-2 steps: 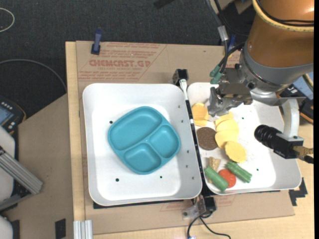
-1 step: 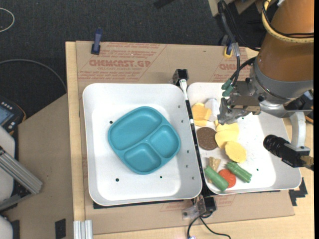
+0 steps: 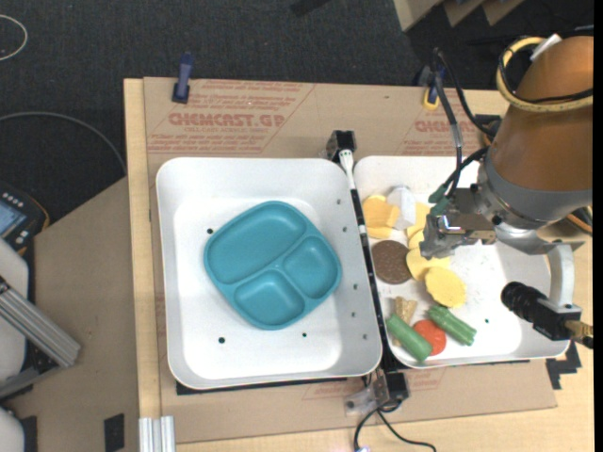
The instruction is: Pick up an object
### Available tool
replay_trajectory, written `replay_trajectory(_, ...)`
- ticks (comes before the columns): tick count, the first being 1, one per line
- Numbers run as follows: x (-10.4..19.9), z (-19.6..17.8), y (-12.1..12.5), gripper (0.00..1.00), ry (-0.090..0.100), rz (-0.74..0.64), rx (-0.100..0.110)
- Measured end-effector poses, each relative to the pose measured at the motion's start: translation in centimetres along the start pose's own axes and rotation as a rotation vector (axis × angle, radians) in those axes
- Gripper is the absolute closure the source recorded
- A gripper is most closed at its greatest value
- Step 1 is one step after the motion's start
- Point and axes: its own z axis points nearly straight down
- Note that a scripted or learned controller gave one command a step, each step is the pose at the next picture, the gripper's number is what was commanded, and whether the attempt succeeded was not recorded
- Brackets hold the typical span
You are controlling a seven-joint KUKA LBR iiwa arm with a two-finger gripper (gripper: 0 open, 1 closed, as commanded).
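Setting: probably a robotics lab.
Evidence: industrial arm [image 3: 542,130], two white bins [image 3: 179,252] clamped on a cardboard-covered bench [image 3: 283,111], dark carpet [image 3: 141,17], loose cables [image 3: 57,125].

From my screen I see two bins side by side on the surface [image 3: 141,252]. The left bin [image 3: 179,281] holds a divided plate [image 3: 271,264] near its middle. The right bin [image 3: 490,332] holds a heap of toy food [image 3: 419,271], crowded toward its 9 o'clock wall. The pincer [image 3: 435,243] hangs over this heap, and the arm [image 3: 542,149] comes in from 3 o'clock. A clip [image 3: 341,144] sits at 12 o'clock between the bins.
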Motion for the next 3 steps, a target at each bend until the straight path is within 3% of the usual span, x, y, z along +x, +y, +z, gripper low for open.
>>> replay_trajectory(1, 7.4, -5.2, 0.1, 1.0, 0.003, -0.015, -0.015)
replay_trajectory(2, 1.4, -11.8, 0.0, 1.0, 0.0, -0.002, -0.016)
replay_trajectory(3, 7.0, -9.5, -0.1, 1.0, 0.002, -0.012, -0.005)
